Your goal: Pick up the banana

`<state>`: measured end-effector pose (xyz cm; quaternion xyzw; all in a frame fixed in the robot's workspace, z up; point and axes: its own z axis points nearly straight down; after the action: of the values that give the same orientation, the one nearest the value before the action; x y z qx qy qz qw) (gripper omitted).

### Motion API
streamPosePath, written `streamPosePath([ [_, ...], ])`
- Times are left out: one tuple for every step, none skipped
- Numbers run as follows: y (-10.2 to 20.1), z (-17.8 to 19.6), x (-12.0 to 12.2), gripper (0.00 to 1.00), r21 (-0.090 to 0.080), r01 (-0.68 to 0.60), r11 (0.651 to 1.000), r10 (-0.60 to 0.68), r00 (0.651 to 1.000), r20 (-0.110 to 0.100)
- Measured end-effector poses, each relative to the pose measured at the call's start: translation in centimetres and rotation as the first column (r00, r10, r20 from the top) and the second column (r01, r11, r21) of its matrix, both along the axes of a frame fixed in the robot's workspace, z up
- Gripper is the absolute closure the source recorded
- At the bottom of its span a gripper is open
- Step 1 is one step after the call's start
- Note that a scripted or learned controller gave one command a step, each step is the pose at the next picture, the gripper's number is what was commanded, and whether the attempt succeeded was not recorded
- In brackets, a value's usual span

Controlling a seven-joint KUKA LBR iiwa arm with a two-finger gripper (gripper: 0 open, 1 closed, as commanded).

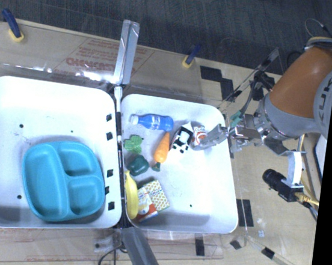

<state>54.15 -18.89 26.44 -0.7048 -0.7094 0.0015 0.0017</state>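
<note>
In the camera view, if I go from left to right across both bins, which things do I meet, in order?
Blue divided tray → banana → carrot → black-and-white object → gripper. The blue bottle, the green items and the small box by the banana overlap these in position, so I leave them out.

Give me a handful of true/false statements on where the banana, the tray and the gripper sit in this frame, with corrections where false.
1. The banana lies in the right bin, close to its left wall. True.
2. The blue divided tray sits in the right bin. False: it is in the left bin.
3. The gripper is directly over the banana. False: it is near the right bin's upper right corner, well away from the banana.
4. The carrot lies just below the blue bottle. True.
5. The banana rests on the tray. False: it lies on the bin floor beside a colourful packet.
</note>
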Motion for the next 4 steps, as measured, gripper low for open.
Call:
streamPosePath([
  [5.2,-14.4,-6.6,0.0,0.002,-0.253,0.967,0.253,0.967,0.0],
  [8.7,-17.3,-0.7,0.0,0.001,-0.364,0.932,0.364,0.932,0.003],
  [16.8,-7.2,-3.6,0.0,-0.001,-0.753,0.658,0.753,0.658,0.005],
  [23.1,-7.4,-6.5,0.0,0.002,-0.68,0.734,0.68,0.734,0.002],
])
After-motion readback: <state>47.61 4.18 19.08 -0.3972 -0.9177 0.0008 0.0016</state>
